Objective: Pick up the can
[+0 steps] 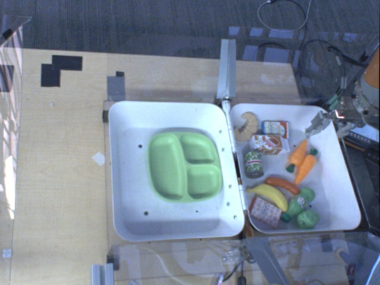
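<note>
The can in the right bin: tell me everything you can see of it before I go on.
The can is small, with a pale top and a green-and-dark label that is too blurred to read. It seems to stand upright near the left wall of the right bin, below the small carton and above the banana. The tool is well clear of it.

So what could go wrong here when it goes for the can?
The can sits hemmed in near the right bin's left wall: a carton just above it, the banana just below. Descending fingers could hit those neighbours or the wall, or pinch the wrong item. The gripper is over the bin's far side by the carrots, so it might brush them crossing.
</note>
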Controlling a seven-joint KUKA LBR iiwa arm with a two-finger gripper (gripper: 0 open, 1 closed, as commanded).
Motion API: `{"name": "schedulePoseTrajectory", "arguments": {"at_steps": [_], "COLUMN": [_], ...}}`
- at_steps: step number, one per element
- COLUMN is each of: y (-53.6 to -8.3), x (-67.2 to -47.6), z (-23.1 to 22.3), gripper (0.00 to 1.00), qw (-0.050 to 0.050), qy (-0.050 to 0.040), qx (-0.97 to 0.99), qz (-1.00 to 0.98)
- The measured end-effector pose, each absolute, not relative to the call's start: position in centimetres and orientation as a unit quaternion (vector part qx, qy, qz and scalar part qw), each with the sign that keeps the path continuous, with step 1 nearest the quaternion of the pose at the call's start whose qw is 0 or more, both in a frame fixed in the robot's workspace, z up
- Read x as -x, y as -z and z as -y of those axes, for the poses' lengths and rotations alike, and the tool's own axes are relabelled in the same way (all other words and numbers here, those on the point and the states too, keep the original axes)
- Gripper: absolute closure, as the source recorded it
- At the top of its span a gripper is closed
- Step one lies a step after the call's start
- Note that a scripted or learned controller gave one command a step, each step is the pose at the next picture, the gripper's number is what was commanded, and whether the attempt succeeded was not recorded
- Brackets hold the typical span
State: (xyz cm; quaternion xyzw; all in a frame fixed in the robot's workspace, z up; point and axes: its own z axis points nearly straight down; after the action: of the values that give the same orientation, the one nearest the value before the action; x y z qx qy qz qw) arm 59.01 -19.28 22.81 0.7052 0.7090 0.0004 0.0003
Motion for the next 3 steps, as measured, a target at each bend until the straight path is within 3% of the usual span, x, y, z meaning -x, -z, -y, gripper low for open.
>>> {"name": "schedulePoseTrajectory", "arguments": {"at_steps": [1,2,3], "y": [-16.5,-9.6,-9.8], "x": [-63.8,-67.5,-62.4], "z": [14.7,8.7,9.0], "gripper": [0.0,0.0,0.0], "qw": [0.0,0.008,0.013], "qy": [-0.0004,-0.006,-0.008], "qx": [-0.716,-0.7,-0.64], "qz": [-0.698,-0.714,-0.768]}}
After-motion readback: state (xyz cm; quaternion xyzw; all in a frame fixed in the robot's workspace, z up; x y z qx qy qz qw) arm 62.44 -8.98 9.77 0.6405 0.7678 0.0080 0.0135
